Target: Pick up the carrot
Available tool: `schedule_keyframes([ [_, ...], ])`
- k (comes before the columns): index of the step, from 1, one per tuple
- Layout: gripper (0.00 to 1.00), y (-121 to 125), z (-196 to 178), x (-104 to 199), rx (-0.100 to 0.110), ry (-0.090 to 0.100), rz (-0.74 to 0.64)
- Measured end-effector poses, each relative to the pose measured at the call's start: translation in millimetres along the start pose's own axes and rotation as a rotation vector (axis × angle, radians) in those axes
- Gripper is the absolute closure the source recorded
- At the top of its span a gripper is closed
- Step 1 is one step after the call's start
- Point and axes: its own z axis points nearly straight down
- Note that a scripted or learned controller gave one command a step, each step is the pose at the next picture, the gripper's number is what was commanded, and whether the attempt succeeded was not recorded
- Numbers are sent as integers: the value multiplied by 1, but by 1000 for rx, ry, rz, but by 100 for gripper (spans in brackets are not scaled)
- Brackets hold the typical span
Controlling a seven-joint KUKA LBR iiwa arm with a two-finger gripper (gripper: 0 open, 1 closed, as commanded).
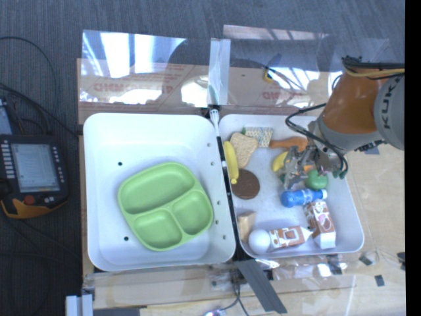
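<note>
Over the right bin (352, 239), the gripper (297, 168) is being held low among toy food, its state impossible to tell, the carrot (287, 142) is lying just behind it beside a cracker (243, 149), a green tray (166, 205) is sitting in the left bin (105, 137).
</note>
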Motion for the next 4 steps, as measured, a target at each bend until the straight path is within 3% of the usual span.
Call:
schedule_keyframes([
  [1,100,47,-115,15,16,-13,-39],
  [2,100,92,-121,-23,12,-1,31],
  [3,100,107,-124,-21,12,2,-280],
  [4,100,38,-104,-48,12,5,-578],
])
